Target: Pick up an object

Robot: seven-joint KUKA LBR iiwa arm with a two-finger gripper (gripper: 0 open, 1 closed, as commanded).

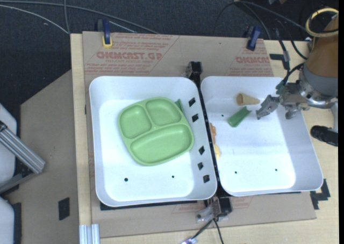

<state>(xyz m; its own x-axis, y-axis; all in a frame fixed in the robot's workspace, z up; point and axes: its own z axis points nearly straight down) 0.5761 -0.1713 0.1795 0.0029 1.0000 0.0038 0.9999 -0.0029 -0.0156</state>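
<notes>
A small green block [237, 116] lies tilted in the right bin [269, 178], near its upper middle. Just above it rests a tan cone-shaped piece [247, 99]. An orange and yellow item [214, 140] is tucked against the right bin's left wall, partly hidden by the rim. My gripper [278, 109] hangs over the upper right part of this bin, just right of the green block. It is open, with nothing between its fingers [264, 109].
The left bin [145, 189] holds a green divided plate [156, 130]. A black clip strip [200, 130] runs between the two bins. The arm's grey body and orange band [322, 60] fill the right edge. Cables trail across the dark floor behind the bench.
</notes>
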